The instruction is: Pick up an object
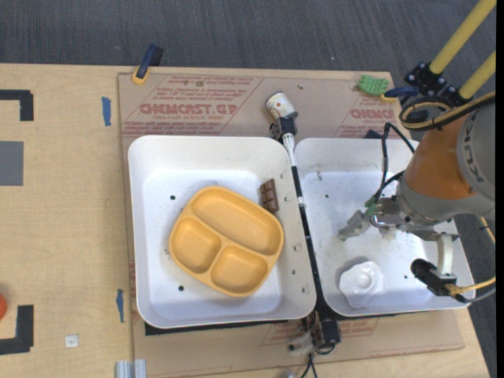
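Over right bin [331,152], gripper [356,224] hung, fingers spread, holding nothing (white bottle [361,279] near front edge untouched); pick not begun.

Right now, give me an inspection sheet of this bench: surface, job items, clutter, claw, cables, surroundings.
Surface: two white bins side by side, left bin and right bin, on a cardboard sheet over a wooden bench.
Job's things: yellow divided tray and a small brown block in the left bin; white bottle in the right bin.
Clutter: nothing seen.
Claw: claw low over the right bin, above the white bottle; nothing seen between its fingers.
Cables: black cables by the arm.
Surroundings: blue clamp, green clamp, grey carpet.
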Tool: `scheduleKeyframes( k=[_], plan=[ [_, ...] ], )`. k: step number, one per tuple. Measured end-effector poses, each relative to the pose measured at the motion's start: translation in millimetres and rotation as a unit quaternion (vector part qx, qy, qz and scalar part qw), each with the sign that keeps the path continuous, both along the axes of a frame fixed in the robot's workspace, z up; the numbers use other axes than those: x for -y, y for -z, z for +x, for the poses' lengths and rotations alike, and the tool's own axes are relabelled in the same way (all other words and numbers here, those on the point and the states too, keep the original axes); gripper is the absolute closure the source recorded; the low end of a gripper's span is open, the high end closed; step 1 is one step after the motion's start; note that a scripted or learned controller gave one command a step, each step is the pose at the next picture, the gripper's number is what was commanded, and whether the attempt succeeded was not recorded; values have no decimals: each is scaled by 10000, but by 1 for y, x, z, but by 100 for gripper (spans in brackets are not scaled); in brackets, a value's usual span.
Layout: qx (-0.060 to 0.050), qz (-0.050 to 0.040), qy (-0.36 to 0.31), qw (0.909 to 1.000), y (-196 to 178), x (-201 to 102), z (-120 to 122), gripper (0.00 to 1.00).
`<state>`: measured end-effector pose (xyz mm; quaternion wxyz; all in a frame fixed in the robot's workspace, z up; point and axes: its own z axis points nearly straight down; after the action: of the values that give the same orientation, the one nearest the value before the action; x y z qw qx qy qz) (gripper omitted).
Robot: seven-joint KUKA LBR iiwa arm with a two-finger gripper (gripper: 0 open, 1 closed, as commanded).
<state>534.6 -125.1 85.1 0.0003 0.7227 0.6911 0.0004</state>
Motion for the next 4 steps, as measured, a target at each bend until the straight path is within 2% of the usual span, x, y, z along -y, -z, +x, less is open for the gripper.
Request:
scheduleKeyframes(
  k=[1, 2, 3, 4],
  plan=[
    [-8, 6, 264, 9997, 0, -18, -51, 0],
    [15, -12, -1652, 9863, 0, -29, -17, 0],
    [0, 5, -668, 9978, 0, -14, -55, 0],
    [-4, 3, 1762, 9844, 0, -4, -26, 0]
  ],
)
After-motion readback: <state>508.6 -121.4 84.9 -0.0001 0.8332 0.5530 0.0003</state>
